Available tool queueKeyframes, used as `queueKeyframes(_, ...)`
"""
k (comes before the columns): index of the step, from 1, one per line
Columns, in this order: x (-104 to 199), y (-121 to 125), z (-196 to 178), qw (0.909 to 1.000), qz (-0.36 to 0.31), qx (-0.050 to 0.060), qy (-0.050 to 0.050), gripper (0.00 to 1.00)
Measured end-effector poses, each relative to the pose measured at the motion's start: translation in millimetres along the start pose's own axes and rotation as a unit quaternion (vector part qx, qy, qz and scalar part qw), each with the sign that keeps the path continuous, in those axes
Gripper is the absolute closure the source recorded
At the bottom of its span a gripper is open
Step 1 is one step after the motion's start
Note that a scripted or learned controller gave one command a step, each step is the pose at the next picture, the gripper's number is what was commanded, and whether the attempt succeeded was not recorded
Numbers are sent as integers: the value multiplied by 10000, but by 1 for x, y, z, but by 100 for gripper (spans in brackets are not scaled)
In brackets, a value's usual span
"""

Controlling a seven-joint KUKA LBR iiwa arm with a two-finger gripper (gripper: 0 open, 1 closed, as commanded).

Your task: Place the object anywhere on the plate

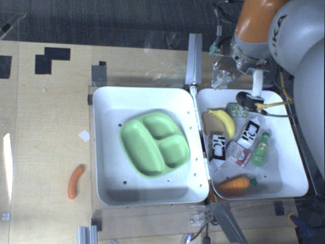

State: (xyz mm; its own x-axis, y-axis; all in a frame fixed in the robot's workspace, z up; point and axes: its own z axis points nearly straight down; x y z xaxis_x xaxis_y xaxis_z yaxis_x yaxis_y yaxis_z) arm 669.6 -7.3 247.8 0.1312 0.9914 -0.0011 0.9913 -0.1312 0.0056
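- Pincer point(222, 78): hangs from the grey arm point(299, 39) over the far edge of the right bin point(290, 183), near that bin's far left corner. Whether it is open or closed cannot be told, and no item is seen in its grip.
- Small dark green item point(235, 109): right bin, far part, nearest the pincer. Kind unclear.
- Banana point(224, 121): right bin, far left part, just beside the dark green item.
- Black-and-white box point(250, 131): right bin, middle, tilted.
- Second black-and-white box point(218, 147): against the right bin's left wall, below the banana.
- Silver and red packet point(238, 153): between the two boxes, touching the green bottle.
- Green bottle point(260, 149): right of the packet, lying down.
- Carrot point(234, 184): near edge of the right bin, lying along it.
- Object for the task: not singled out. All of the above lie in the right bin, apart from the plate.
- Plate point(155, 144): green, three compartments, at the centre of the left bin point(109, 188).
- Orange sausage-shaped item point(75, 181): on the bench point(40, 126), outside the left bin's near left corner.
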Motion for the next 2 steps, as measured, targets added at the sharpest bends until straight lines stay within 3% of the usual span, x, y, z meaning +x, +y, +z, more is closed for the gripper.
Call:
queueKeyframes(1, 44, -60, 63, 9957, 928, 20, 11, 100)
queueKeyframes(2, 150, -114, -28, 9977, 685, 2, 24, 100)
